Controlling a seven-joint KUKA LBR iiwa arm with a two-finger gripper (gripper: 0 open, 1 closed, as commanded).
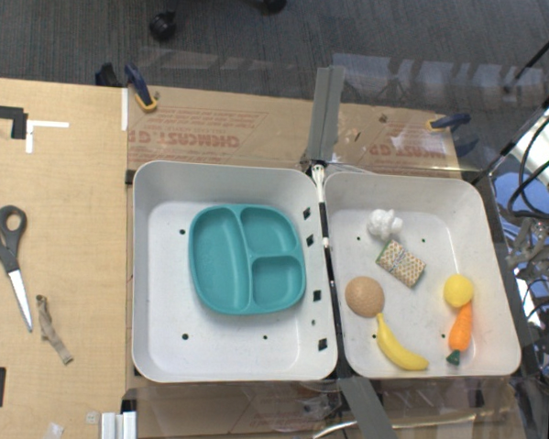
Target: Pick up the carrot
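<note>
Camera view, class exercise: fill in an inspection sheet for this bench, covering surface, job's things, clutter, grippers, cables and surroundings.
Surface: two white bins side by side, left bin, right bin.
Job's things: carrot in right bin, below the lemon.
Clutter: banana, egg, patterned packet, white lump; teal divided plate in left bin.
Grippers: nothing seen.
Cables: dark loops at right.
Surroundings: scissors on board, clamps, carpet.

**Two bins, side by side**

A tray (249, 259) sits in the left bin (152, 281). In the right bin (481, 225), the carrot (460, 330) lies near the right wall, a lemon (458, 290) touching its far end. A banana (399, 347) lies left of the carrot, an egg (365, 296) just behind the banana, then a sponge (402, 263).
</note>
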